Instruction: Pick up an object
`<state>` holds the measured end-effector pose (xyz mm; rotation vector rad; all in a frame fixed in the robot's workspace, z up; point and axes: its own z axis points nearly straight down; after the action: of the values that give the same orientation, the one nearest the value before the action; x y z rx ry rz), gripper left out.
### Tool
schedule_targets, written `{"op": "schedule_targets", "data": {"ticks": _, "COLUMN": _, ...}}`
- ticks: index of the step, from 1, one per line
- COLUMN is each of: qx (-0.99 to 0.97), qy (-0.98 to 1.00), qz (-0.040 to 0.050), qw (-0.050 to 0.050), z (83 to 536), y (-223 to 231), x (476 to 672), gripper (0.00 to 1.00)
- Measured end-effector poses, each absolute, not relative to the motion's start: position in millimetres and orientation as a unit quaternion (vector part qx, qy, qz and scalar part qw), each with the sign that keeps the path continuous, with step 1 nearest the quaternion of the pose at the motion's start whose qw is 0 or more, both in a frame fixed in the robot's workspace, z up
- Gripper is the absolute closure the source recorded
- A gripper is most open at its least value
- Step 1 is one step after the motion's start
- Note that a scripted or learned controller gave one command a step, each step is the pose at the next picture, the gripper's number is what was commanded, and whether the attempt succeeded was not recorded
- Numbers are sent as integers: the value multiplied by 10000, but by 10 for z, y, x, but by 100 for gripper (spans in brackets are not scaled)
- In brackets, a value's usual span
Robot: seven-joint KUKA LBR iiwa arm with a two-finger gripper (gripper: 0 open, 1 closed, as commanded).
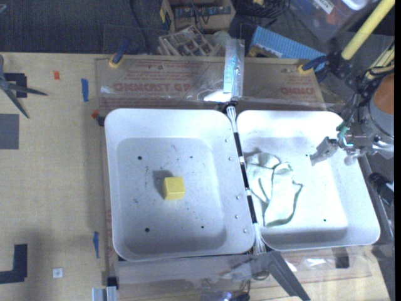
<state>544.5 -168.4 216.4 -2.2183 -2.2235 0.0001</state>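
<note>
Wooden desk (50, 187) bearing two white bins. Left bin (125, 130): small yellow block (174, 188), seemingly light and stiff, best pinched across opposite flat sides. Right bin (357, 224): limp white cloth (276, 190), graspable at a raised fold. End effector (332, 148) above the right bin, grip state indiscernible.

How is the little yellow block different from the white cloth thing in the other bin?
The yellow block is small and boxy with straight edges; the white cloth is bigger, floppy and crumpled. The block is bright yellow all over; the cloth is white with a dark edge. The block sits near the middle of the left bin; the cloth lies against the left side of the right bin. Both lie loose on a bin floor, apart from the gripper.
</note>
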Motion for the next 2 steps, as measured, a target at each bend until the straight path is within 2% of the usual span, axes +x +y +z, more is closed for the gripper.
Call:
{"op": "schedule_targets", "data": {"ticks": 1, "qx": -6324, "qy": -7746, "qz": -7, "qw": -28, "z": 2442, "y": -1861, "x": 5335, "gripper": 0}}
{"op": "schedule_targets", "data": {"ticks": 2, "qx": -6935, "qy": -7204, "qz": -29, "qw": -44, "z": 888, "y": -1299, "x": 4819, "gripper": 0}}
